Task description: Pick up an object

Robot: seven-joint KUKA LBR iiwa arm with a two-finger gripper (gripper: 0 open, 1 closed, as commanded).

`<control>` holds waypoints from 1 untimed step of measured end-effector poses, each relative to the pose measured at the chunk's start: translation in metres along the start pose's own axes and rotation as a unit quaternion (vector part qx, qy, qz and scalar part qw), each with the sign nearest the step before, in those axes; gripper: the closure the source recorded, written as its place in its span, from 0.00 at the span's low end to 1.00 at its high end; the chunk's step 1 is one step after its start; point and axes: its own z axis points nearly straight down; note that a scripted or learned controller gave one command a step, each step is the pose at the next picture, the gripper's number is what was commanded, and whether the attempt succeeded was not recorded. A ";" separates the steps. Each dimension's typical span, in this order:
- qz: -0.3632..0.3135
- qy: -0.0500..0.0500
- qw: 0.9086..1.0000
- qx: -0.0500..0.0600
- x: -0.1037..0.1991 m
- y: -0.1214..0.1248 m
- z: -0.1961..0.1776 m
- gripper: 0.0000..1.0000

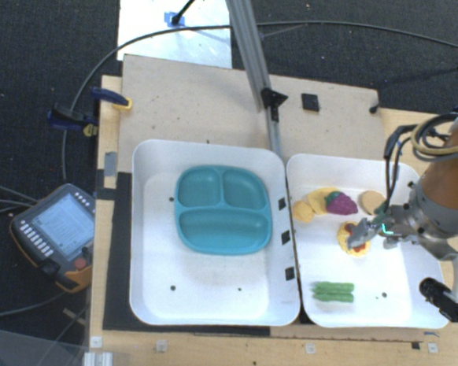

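My gripper (361, 235) hangs low in the right bin (393, 310), directly over a small yellow and red toy food piece (347, 241). Just behind it lie a purple grape bunch (339, 202), a pale yellow piece (319, 200), a small yellow round (303, 212) and a tan cookie (370, 201). A green bean pod (333, 291) rests nearer the bin's front. The arm's orange band shows at the right edge, above the wrist.
The left bin (150, 283) holds a teal divided plate (224, 209). A teach pendant (55, 234) lies left of the bench. A grey pole (251, 46) slants over the back of the bench, and cables run across the floor.
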 end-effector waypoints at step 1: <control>0.000 0.000 1.000 -0.001 0.000 0.000 -0.001 0.00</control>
